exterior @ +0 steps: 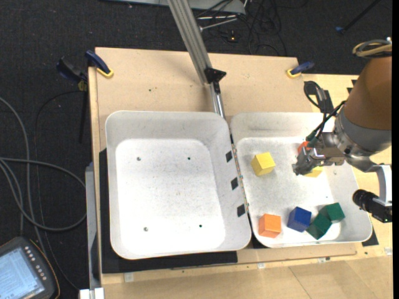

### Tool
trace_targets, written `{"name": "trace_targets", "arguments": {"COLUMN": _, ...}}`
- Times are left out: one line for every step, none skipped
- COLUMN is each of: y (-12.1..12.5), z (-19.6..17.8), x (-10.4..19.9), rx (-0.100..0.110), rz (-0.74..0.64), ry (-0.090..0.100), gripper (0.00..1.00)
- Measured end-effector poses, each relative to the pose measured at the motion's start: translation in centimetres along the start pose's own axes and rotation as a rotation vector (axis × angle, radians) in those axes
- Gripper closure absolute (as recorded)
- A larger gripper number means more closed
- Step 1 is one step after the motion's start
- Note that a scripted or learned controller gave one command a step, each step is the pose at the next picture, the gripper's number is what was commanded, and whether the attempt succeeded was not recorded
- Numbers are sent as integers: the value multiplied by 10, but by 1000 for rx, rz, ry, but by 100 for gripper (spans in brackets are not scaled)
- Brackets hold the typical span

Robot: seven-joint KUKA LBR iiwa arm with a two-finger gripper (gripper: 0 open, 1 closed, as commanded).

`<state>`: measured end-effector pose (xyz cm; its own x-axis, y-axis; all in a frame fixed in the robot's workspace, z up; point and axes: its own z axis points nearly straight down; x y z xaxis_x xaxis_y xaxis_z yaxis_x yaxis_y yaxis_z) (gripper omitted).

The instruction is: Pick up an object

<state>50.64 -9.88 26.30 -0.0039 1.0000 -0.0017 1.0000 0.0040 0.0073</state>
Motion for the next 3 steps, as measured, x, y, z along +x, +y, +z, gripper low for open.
{"name": "trace_targets", "arguments": {"y": -4, "z": -2, "x": 50, "rx": 6, "rz": -4, "ry": 3, "gripper": 100}}
{"name": "trace_targets", "arguments": {"y": 1, "z": 17, "x": 104, "rx": 10, "rz": -5, "ry": 3, "gripper": 100}}
{"name": "trace_targets", "arguments": {"y": -7, "z": 28, "x": 152, "rx": 9, "rz": -4, "ry": 4, "gripper": 100}}
